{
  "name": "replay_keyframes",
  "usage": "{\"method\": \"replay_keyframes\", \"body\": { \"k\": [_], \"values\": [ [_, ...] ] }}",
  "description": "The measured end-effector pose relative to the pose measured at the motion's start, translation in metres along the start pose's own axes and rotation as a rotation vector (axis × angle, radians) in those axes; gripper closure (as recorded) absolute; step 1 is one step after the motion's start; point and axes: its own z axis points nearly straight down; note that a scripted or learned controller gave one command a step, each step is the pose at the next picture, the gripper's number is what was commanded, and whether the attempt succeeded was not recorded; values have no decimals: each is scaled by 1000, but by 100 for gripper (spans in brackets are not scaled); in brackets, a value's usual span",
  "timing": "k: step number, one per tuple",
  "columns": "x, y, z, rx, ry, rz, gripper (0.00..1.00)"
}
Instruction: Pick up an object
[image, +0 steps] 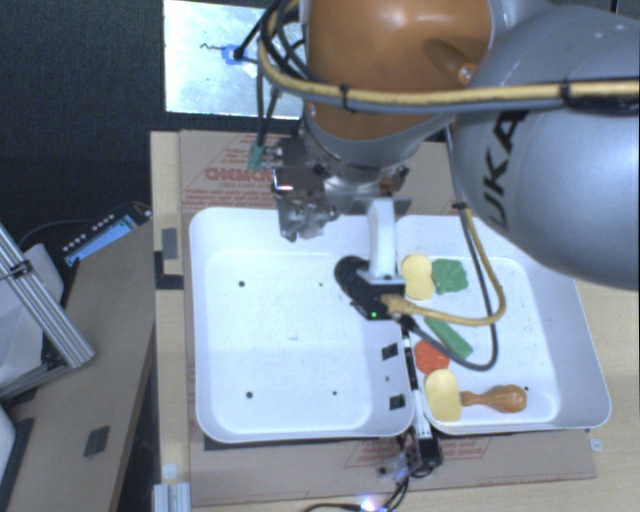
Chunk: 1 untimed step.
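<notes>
Lying nearest in the right bin (582, 388), a yellow lump (442, 394) touches the end of a brown wooden piece (497, 400), both close to the near rim. Just beyond them a red piece (432, 356) sits hard against the wall shared with the left bin (215, 330). A green strip (448, 339) slants away from the red piece, with the robot's yellow cable (472, 320) passing over its far end. Farther back, a second yellow piece (417, 277) and a green leaf-like piece (451, 275) lie touching. These six are the things to pick, and all crowd the left half of that bin, leaving open white floor on its right. The left bin's floor shows wide and white, with a few small dark dots. The gripper (300, 212) hangs at the far rim of the left bin, toward its right corner and apart from every object. Whether it is open or closed cannot be told. The grey arm (560, 150) overhangs the right bin's far right corner. Brown cardboard (215, 175) lies under both bins.
</notes>
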Motion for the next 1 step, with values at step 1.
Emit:
{"method": "replay_keyframes", "body": {
  "k": [1],
  "values": [
    [-1,58,127,7,-5,4,100]
  ]
}}
